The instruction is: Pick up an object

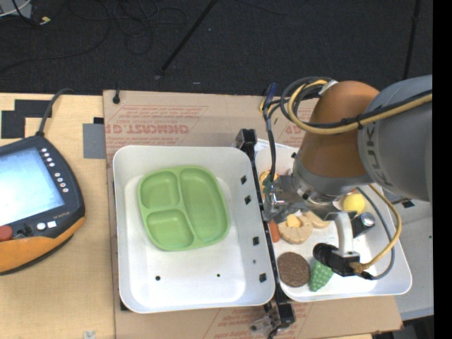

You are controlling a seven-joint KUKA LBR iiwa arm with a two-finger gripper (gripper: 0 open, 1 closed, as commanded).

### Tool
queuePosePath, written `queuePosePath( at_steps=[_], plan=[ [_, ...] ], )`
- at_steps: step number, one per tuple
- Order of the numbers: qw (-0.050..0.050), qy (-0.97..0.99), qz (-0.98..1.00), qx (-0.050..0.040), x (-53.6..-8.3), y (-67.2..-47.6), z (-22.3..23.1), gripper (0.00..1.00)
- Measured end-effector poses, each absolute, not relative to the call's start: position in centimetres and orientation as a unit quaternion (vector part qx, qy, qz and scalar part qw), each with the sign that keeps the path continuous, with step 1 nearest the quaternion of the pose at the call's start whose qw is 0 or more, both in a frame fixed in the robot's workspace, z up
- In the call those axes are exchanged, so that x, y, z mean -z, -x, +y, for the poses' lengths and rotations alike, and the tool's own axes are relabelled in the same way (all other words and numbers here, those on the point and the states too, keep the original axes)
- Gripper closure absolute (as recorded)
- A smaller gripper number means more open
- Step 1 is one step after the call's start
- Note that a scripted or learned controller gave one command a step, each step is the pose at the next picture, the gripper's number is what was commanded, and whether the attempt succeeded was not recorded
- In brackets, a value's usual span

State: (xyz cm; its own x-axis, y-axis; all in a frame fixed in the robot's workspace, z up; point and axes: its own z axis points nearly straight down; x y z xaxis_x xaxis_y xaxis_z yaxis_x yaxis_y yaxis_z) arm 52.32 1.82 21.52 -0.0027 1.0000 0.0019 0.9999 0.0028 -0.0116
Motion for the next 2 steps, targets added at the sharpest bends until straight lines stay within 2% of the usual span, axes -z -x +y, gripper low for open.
queuePosePath(
  at_steps=[1, 2],
  plan=[
    [0.002, 0.707, -0.708, -0.0028, -22.8, -52.4, 2.9, 1.00],
    [0.003, 0.707, -0.707, -0.0035, -22.3, -53.5, 1.5, 1.00]
  ],
)
